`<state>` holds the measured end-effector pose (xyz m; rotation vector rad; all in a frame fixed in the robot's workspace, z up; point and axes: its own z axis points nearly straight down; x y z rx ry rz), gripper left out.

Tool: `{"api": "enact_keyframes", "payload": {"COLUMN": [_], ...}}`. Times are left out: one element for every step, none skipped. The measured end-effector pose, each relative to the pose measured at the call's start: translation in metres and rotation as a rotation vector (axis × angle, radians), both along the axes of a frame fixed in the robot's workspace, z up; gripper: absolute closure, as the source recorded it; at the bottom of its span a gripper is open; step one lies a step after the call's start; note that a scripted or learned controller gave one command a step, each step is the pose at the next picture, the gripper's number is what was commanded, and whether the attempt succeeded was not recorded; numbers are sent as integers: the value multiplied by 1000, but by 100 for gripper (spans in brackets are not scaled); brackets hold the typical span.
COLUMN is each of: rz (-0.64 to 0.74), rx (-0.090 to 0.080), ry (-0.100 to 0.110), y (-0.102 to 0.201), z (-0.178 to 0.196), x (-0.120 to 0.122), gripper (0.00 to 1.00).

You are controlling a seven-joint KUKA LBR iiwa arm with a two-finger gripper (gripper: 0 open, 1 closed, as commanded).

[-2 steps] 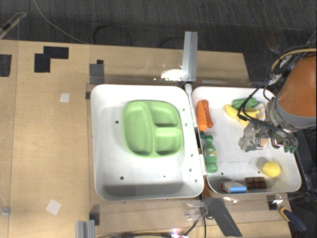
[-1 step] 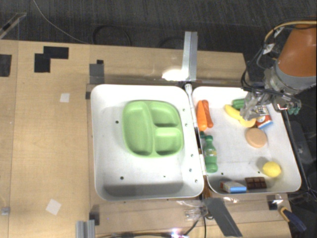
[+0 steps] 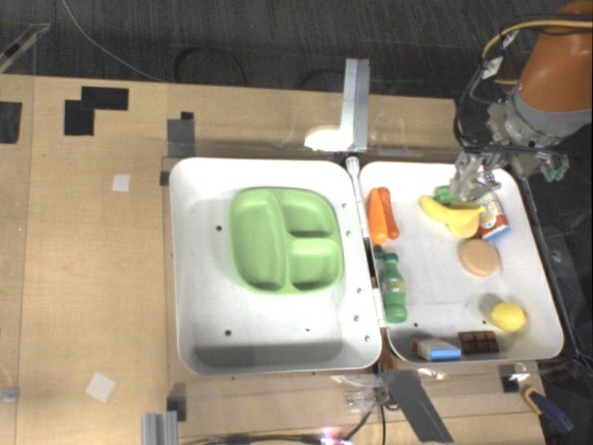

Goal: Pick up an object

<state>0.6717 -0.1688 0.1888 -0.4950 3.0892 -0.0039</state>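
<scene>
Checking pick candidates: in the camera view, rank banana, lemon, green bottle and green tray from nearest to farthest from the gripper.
Measured from the gripper, at the right bin's far right:
1. banana, just below it, right bin.
2. green bottle, right bin's left edge; too close to call against the lemon.
3. lemon, near right corner.
4. green tray, left bin.

A dark grey carpet [image 3: 232, 17] runs along the top, with thin cables [image 3: 102, 40] lying on it. Below it spreads a pale wooden bench [image 3: 83, 276], marked with black squares [image 3: 93, 108] near its upper left. A metal post [image 3: 356, 105] stands at the bench's far edge.
</scene>
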Motion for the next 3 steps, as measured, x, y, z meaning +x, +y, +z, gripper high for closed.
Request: {"api": "enact_keyframes", "payload": {"rz": [359,851,921], "rx": [-3,-7,-10], "ry": [0,4,0], "y": [17,12,28], "z": [10,-34,7], "x": [-2,-47,-21], "gripper": [100,100,100]}}
